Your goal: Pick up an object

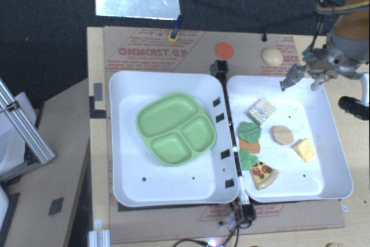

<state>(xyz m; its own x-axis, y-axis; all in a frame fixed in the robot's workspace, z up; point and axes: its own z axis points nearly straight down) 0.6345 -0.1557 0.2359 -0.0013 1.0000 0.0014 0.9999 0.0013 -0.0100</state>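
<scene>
The approach is in hand: the gripper (303,78) hangs over the right bin's (330,124) far edge, jaws spread and holding nothing. The nearest toys, a checkered block (262,109) and a tan piece (282,135), lie below and left of the jaws, so next comes a descent over one.

an orange disc (224,51) and a pale, perhaps egg-shaped lump (272,56) lie behind the bins.

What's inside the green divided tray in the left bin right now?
Nothing visible: the green divided tray shows three bare compartments. It lies flat in the left bin, so the bin floor beneath it is covered. All the toy food sits in the right bin.
</scene>
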